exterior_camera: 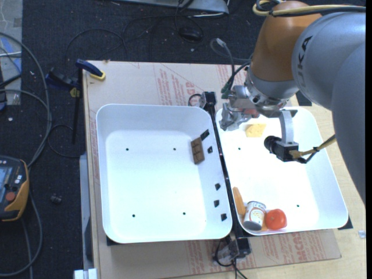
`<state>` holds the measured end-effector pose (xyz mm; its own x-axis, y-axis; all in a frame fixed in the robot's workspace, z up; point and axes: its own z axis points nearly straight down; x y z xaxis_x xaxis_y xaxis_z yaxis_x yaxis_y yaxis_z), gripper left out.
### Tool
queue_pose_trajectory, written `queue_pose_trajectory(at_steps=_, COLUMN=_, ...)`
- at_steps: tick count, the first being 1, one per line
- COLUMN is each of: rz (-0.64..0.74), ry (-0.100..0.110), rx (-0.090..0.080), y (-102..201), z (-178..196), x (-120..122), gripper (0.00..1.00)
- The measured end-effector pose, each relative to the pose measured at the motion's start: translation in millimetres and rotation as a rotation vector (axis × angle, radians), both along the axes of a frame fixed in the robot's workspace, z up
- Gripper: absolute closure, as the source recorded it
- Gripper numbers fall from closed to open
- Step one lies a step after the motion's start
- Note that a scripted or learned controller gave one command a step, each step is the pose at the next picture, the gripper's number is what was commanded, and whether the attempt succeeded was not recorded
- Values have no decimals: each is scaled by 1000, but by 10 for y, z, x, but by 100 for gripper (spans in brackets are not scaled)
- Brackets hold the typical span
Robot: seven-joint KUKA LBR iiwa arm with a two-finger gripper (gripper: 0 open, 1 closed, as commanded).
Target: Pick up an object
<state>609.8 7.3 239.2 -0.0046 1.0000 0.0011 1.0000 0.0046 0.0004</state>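
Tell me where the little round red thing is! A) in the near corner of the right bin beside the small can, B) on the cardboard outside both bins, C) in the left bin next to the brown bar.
A: the red ball lies in the right bin at its near edge, right beside the small can, far from the brown bar in the left bin.
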Motion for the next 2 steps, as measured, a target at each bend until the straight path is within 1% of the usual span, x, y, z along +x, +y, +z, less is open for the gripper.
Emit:
queue_pose_trajectory(at_steps=1, rz=-1, ry=0, rx=0, y=435, z=44, x=141, gripper=100)
queue_pose_trajectory(at_steps=2, rz=-1, ry=2, rx=-1, y=870, z=-127, x=327, gripper=100)
